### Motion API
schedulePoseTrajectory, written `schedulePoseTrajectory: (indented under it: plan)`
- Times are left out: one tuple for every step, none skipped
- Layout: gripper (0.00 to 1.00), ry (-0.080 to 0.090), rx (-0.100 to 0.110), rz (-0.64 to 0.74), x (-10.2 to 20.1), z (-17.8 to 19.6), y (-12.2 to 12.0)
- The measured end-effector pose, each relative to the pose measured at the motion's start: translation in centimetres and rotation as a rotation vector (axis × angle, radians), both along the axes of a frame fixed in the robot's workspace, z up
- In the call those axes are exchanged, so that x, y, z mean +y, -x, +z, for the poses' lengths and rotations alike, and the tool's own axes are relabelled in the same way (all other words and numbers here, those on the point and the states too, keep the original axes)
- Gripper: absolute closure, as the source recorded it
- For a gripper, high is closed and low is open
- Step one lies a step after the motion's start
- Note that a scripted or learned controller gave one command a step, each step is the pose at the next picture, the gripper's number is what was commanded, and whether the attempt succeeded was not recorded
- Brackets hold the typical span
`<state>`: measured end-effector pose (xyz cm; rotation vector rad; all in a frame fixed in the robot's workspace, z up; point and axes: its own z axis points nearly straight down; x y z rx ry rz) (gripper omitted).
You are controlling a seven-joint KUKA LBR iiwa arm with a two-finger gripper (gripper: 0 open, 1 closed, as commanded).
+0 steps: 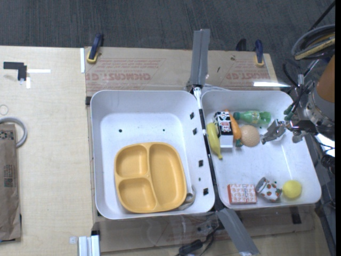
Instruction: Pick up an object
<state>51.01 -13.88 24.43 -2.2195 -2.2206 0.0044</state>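
Down over the right-hand white bin goes the two-finger gripper, fingers a little apart and nothing between them, tips just beside a tan egg-shaped object. Behind the egg, toward the bin's far edge, lies a green plastic bottle. Along the left wall: a yellow banana touching a small black-and-white carton. At the near edge sit a red patterned box, a crumpled red-and-white packet and a yellow ball. The left-hand white bin carries a yellow three-compartment plate.
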Motion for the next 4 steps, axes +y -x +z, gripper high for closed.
schedulePoseTrajectory:
  plan:
    - [0.0, 0.0, 0.0, 0.096, 3.8, -3.9, -2.3]
    - [0.0, 0.0, 0.0, 0.184, 1.6, -13.1, -6.8]
    - [0.0, 0.008, -0.02, 0.013, 2.8, -14.3, -8.6]
    - [0.0, 0.001, -0.003, 0.289, 8.7, -5.3, -8.3]
